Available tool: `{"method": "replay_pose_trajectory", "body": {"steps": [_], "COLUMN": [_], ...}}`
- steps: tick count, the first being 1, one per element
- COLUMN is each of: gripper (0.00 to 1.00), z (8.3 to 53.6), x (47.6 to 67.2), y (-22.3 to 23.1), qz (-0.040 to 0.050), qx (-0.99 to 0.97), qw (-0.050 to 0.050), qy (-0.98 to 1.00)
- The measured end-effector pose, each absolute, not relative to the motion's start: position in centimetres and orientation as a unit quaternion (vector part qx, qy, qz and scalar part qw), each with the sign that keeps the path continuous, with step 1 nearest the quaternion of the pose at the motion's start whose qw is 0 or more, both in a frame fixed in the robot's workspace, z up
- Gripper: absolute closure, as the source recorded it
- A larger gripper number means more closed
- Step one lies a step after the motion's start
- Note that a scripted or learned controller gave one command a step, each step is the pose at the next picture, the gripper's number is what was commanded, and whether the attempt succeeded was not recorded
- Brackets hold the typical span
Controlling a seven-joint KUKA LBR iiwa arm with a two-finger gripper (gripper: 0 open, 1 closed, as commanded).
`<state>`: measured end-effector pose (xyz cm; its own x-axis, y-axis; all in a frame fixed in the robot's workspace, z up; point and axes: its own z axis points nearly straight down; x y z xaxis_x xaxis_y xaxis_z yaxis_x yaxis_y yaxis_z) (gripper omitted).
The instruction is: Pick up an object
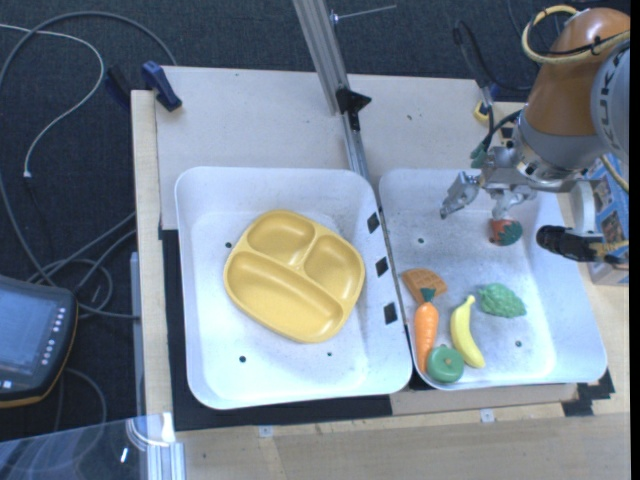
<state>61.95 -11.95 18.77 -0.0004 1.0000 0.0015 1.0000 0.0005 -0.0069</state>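
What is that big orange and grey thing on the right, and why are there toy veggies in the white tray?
That is a robot arm. A computer program moves it, and its job is to pick something up. At its end is a gripper, like a hand with two fingers, hanging over the right white bin. Its fingers look spread, with nothing between them.

The picture comes from one camera fixed above the bench, looking down at a slant.

In the right bin lie toy foods: a carrot, a banana, a green apple, a leafy green piece, an orange-brown piece, and a red and green one just below the gripper. The left white bin holds a yellow plate with compartments.
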Motion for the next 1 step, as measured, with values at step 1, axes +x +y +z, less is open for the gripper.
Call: {"method": "replay_pose_trajectory", "body": {"steps": [1], "gripper": [0.00], "z": [13.79], "x": [61.17], "y": [-12.62], "qz": [0.0023], "qx": [-0.707], "qw": [0.004], "qy": [-0.707]}}
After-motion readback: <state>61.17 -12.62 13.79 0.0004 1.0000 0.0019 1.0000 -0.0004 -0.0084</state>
